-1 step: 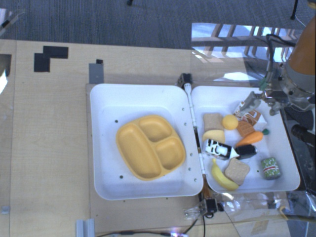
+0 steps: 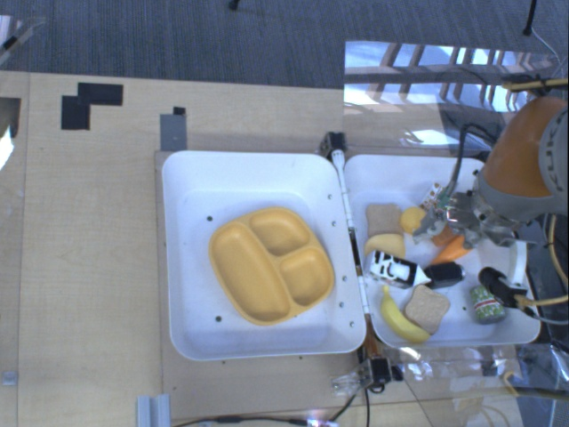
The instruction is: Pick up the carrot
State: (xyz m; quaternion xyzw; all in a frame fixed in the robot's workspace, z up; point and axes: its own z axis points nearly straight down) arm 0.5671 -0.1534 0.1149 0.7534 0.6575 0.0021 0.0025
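The carrot (image 2: 452,248), a short orange piece, lies slanted in the middle of the right bin (image 2: 526,332). My gripper (image 2: 442,221) hangs directly over the carrot's upper end, reaching in from the right under the arm's orange band. It is low in the bin, and its metal parts cover the carrot's top. I cannot make out whether it touches the carrot.
The right bin is crowded: a yellow lemon (image 2: 412,219), a tan bread slice (image 2: 384,216), a black-and-white toy (image 2: 396,269), a banana (image 2: 400,318), another bread slice (image 2: 428,308) and a green can (image 2: 485,308). The left bin (image 2: 178,238) bears a yellow divided plate (image 2: 271,263).
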